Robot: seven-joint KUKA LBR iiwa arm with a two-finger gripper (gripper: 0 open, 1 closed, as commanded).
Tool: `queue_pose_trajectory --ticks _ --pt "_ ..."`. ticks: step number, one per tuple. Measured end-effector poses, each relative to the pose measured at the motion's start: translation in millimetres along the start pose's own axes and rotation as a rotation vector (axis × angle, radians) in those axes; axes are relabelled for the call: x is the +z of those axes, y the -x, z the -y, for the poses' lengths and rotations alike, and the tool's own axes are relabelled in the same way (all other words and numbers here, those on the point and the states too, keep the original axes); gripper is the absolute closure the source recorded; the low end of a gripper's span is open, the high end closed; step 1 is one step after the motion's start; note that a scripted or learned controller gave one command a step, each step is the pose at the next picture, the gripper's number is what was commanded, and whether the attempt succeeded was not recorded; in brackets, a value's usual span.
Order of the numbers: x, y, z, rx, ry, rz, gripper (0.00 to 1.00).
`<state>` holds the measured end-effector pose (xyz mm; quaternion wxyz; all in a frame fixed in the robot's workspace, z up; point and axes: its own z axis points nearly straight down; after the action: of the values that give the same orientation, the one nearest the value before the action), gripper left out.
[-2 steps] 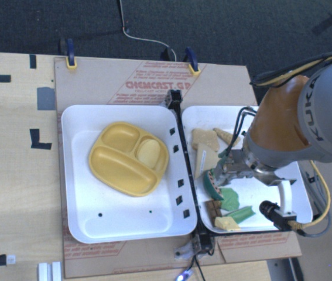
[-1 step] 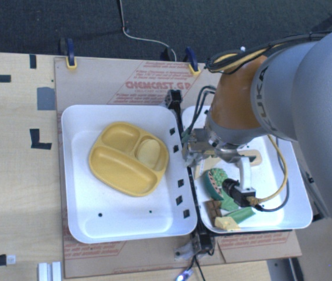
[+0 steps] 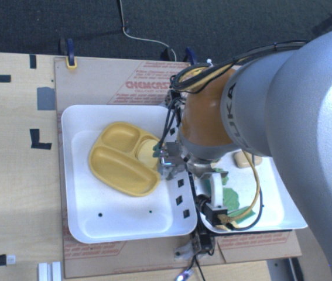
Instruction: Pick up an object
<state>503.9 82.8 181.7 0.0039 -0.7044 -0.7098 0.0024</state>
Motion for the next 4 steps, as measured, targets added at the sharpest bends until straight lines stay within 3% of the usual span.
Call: queue_pose_trajectory --ticks 1,2,3,4 --pt "0 5 -1 0.006 0.001 0.003 0.00" --pt "-1 90 -73 0.013 0.008 0.007 0.00" --pt "-19 45 -162 0.001 0.012 0.002 0.00" --pt "-231 -15 -135 0.000 0.022 0.000 0.00"
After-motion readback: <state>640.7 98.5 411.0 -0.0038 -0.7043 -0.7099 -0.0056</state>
